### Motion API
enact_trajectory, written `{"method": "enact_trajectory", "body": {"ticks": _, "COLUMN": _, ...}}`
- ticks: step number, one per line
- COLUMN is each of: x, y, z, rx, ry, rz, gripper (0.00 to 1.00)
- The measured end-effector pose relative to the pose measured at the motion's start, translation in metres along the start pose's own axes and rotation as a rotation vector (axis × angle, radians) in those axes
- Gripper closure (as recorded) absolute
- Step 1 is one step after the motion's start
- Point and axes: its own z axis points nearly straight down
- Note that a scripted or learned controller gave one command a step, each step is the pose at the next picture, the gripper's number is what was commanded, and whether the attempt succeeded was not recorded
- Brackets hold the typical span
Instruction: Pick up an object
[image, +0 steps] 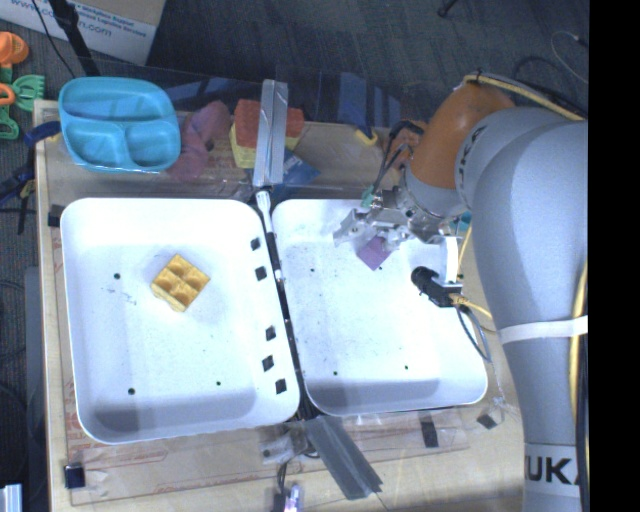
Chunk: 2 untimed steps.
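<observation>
The pincer (378, 232) hangs at the right bin's (400, 385) twelve o'clock, a small purple object (375, 251) apparently pinched between its fingers, lifted; the waffle (180, 282) lies untouched in the left bin (170, 410)

waffle (180, 282) in left bin (90, 380) | claw (378, 232) over right bin (400, 380) (far end)

Two shallow white bins side by side: left bin (100, 400), right bin (400, 385). One yellow waffle-shaped piece (180, 282) in the left. One small purple object (375, 252) in the right, under the hand (385, 226). One blue divided tray (118, 124) behind the bins. One grey arm (525, 230), one orange band (442, 135).
</observation>
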Motion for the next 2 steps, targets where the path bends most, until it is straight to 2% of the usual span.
{"method": "enact_trajectory", "body": {"ticks": 1, "x": 0.0, "y": 0.015, "z": 0.008, "rx": -0.004, "ry": -0.005, "rz": -0.046, "gripper": 0.0}}
{"method": "enact_trajectory", "body": {"ticks": 2, "x": 0.0, "y": 0.009, "z": 0.021, "rx": 0.017, "ry": 0.005, "rz": -0.193, "gripper": 0.0}}
